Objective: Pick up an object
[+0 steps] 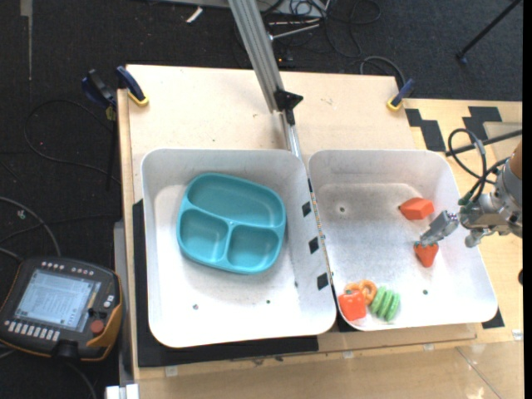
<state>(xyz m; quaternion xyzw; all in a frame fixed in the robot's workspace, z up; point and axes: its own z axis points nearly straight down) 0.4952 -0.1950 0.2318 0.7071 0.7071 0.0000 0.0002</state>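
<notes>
The right bin [366, 181] holds an orange block [416, 209] near its right wall. A smaller red-orange piece [426, 256] lies just below that block. At the bin's front edge sit a red and orange pepper-like toy [356, 300] and a green ridged toy [385, 303]. My gripper [455, 233] reaches in over the right wall and stands open. Its left finger [435, 230] ends right above the red-orange piece. Nothing sits between the fingers.
The left bin [166, 306] carries a teal divided plate [231, 222]. A metal pole [258, 40] slants down to the seam between the bins. Yellow clamps [135, 96] hold the board's back corners. A teach pendant [58, 302] lies off the bench at left.
</notes>
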